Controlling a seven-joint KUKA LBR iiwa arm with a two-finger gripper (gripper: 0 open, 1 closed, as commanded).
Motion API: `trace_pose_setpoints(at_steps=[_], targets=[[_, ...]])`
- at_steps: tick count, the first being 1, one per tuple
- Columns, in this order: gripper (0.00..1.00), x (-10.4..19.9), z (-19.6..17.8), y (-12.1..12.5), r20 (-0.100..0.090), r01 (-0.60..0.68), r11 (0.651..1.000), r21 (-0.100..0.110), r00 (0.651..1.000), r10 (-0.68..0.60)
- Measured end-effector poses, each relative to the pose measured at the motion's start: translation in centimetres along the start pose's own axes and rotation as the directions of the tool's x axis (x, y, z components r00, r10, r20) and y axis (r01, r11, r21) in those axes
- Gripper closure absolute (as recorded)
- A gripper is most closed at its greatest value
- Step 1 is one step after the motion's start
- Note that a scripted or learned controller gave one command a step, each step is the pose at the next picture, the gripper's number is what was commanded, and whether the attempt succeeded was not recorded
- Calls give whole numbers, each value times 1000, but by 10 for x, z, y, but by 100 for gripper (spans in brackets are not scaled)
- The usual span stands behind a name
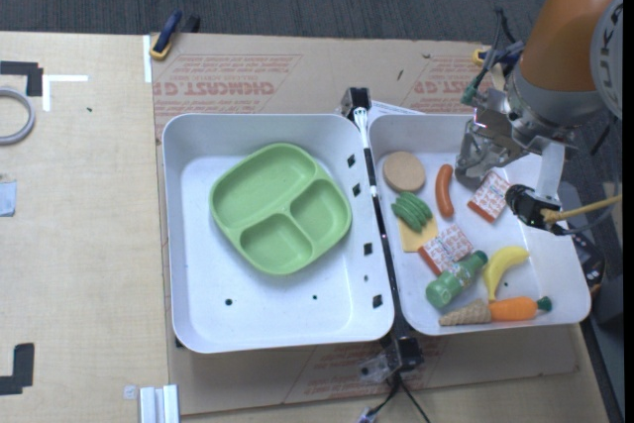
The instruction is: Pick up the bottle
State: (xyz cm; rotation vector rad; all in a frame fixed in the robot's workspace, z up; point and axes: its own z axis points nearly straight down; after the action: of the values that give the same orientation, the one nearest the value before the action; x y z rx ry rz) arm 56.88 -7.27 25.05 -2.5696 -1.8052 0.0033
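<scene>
Arm: the grey KUKA arm with its orange band reaches in from the right, over the upper part of the right bin
Gripper: the dark two-finger gripper points down into the right shallow white bin, near its upper middle; whether it is spread wide or drawn narrow I cannot tell, and nothing is seen gripped in it
Bottle: the small green plastic bottle lies on its side in the lower middle of the right bin, well apart from the gripper, tilted with one end up toward the right
Bottle's neighbours: a red-and-white patterned packet just above it, a yellow toy banana just to its right, a tan waffle cone and an orange toy carrot below it
Near the gripper: a red toy sausage to its left and a second red-and-white packet just below right
Other items: a round tan biscuit-like disc, a green pea pod resting on a yellow cheese slice
Left bin: the left shallow white bin holds a light green three-compartment plastic plate
Bench: both bins sit on a brown cardboard sheet
</scene>
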Motion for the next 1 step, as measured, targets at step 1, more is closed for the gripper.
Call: trace_pose_setpoints(at_steps=[1], targets=[[100, 47, 40, -68, 1, -96, 995, 1, 995, 96]])
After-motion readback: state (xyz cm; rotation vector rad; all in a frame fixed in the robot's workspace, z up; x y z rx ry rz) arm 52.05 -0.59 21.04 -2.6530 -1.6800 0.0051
